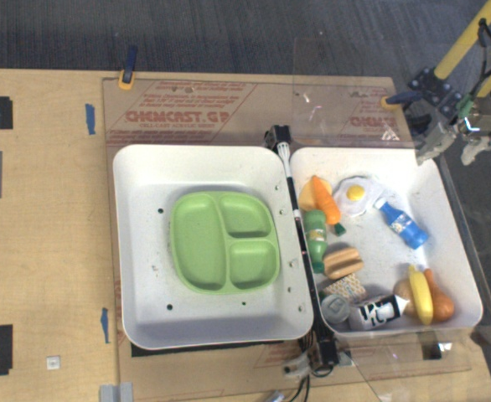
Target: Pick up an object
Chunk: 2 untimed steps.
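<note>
Up at the far right corner, beyond the right bin (459, 224), the gripper (447, 136) hangs over the bench; whether it is open or closed cannot be told. Toys crowd that bin: a carrot (325, 199), a fried egg (354, 196), a blue bottle (403, 226), a banana (420, 293); the green plate (224, 241) sits in the left bin (136, 249). Probably light, stiff and a little slick, the blue bottle lies apart from the rest; taking it across its narrow body looks easiest.

A green divided plate (224, 241) is noted in the left white bin (136, 249); right — an orange carrot (327, 199), blue bottle (403, 224), yellow banana (420, 294), black-and-white can (378, 311).
</note>
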{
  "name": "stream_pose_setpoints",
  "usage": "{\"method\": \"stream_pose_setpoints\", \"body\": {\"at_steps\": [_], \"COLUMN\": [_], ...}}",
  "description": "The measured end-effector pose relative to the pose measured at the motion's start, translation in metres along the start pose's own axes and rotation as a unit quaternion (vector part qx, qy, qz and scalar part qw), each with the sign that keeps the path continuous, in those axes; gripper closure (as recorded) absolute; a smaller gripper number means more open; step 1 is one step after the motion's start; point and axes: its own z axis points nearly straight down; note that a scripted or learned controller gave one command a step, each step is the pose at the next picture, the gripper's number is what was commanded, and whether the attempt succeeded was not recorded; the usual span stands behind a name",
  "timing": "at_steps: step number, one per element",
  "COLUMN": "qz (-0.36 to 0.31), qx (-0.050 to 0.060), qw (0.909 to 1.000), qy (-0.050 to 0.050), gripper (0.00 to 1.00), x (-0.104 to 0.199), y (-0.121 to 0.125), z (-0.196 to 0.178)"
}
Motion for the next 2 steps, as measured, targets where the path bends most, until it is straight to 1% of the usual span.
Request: {"method": "stream_pose_setpoints", "body": {"at_steps": [1, 2], "qz": [-0.039, -0.002], "qx": [0.004, -0.003], "qw": [0.9992, 1.0], "qy": [0.002, 0.0], "gripper": [0.0, 0.0], "x": [0.024, -0.002], "y": [-0.024, -0.022], "z": [0.13, 0.188]}}
